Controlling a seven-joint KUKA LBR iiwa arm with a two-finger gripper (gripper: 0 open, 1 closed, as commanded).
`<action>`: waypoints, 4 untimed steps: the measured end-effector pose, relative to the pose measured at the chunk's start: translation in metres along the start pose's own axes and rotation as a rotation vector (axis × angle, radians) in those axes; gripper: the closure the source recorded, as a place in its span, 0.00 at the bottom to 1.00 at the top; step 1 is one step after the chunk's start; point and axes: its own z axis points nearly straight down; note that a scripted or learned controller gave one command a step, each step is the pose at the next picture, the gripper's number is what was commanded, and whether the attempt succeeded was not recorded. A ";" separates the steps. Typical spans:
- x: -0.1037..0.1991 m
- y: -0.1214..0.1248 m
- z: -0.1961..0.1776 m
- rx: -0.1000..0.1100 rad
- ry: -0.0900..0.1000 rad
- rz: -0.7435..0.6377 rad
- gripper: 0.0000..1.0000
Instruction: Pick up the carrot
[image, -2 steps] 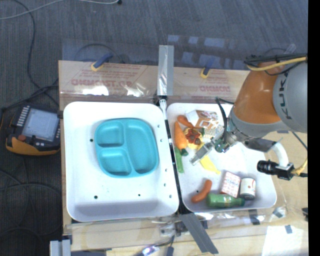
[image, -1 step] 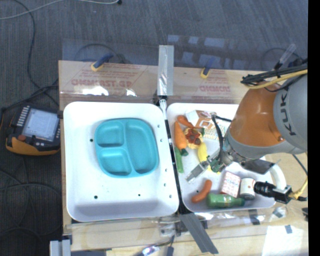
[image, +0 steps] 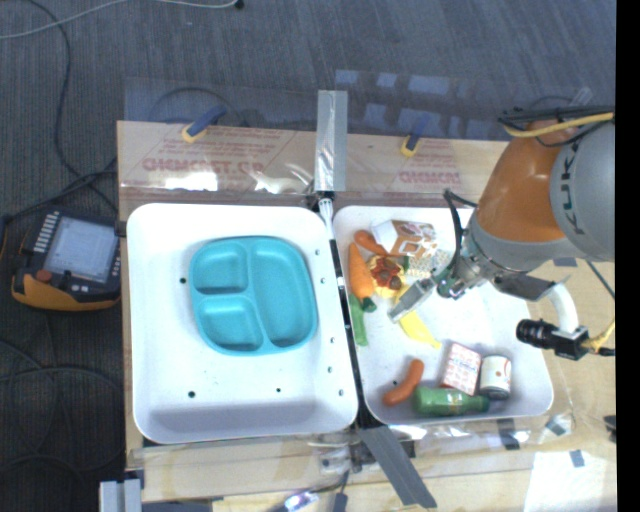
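The carrot (image: 359, 272) lies in the right bin (image: 520, 340), close against its left wall in the far half, its orange body running roughly along that wall with green leaves (image: 359, 322) trailing toward the near side. Just right of it sits a small cluster of toy food: another short orange piece (image: 369, 243) at the far end, and a red and orange packet (image: 385, 270) touching the carrot's side. Beyond that, near the bin's far edge, is a small printed carton (image: 412, 238).

The gripper (image: 415, 300) hangs over the middle of the right bin, just right of the packet and near the carrot without touching it. Its grey fingers point toward the left wall, but whether they are apart or together cannot be told; nothing is visibly held between them. A yellow wedge (image: 424, 330) lies just near of the gripper on the bin floor.

Along the near edge of the right bin are a toy sausage (image: 403, 382), a green bottle (image: 450, 402) lying on its side, a red-and-white box (image: 461, 368) and a small tin can (image: 496, 376), the last two standing side by side.

The left bin (image: 160, 380) holds a turquoise divided plate (image: 253, 293) at its centre. The arm (image: 545, 195) reaches in from the far right corner of the bench. A handheld control pendant (image: 66, 262) rests on the floor left of the bench.
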 end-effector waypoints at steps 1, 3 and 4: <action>0.017 0.013 -0.031 -0.002 -0.001 0.076 0.00; -0.061 -0.008 -0.015 -0.002 -0.003 -0.015 0.00; -0.061 -0.007 -0.024 0.000 -0.004 -0.016 1.00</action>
